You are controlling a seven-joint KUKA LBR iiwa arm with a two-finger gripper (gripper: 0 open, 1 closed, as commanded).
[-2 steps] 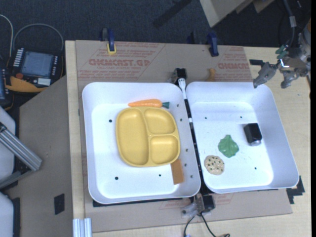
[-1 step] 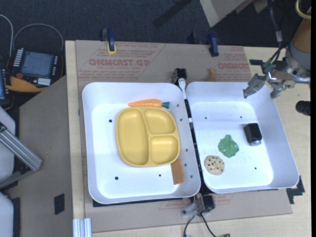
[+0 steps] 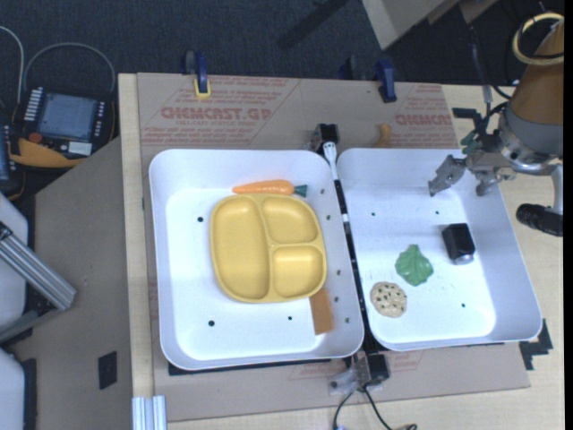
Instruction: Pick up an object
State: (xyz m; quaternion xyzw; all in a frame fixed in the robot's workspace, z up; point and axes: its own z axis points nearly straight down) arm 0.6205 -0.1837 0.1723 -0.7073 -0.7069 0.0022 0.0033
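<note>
The gripper [image 3: 466, 176] hangs over the far right part of the right bin [image 3: 510, 330], its two fingers spread apart with nothing between them. Below and nearer lie three loose things: a small black block [image 3: 458, 242] toward the right wall, a green leafy piece [image 3: 414, 264] just left of it, and a round speckled cookie [image 3: 388, 299] near the green piece's near-left side. None touches the gripper. The left bin [image 3: 170, 267] holds a yellow divided plate [image 3: 267, 245], with an orange carrot [image 3: 265, 187] against its far edge and a brown strip [image 3: 320, 312] at its near right corner. The arm [image 3: 540, 97] is cut off at the right edge, and the black block's exact shape is hard to make out.
</note>
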